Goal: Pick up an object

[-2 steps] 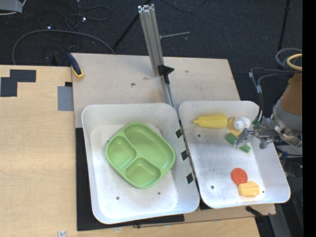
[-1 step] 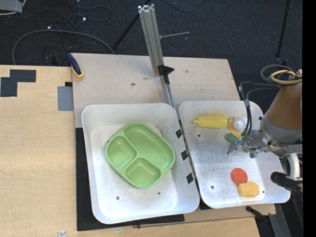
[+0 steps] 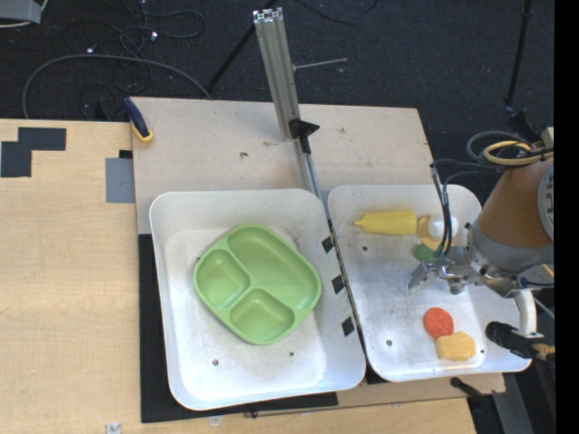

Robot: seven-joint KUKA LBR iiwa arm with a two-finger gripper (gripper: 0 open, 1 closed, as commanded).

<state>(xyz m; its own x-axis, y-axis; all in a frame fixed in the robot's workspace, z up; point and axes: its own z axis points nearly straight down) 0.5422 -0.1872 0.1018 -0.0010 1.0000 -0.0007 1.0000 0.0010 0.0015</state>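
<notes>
Your pincer [image 3: 423, 274] hangs in the right white bin [image 3: 389, 333], just below the yellow plastic corn cob [image 3: 387, 222]; its state I cannot tell. Descending off-centre, you risk nudging the corn away.

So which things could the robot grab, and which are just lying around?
Could be grabbed:
- yellow corn-shaped toy
- red round piece
- yellow block
- green divided plate
The gripper is in the right bin.

Just lying around:
- metal post
- cables on the floor
</notes>
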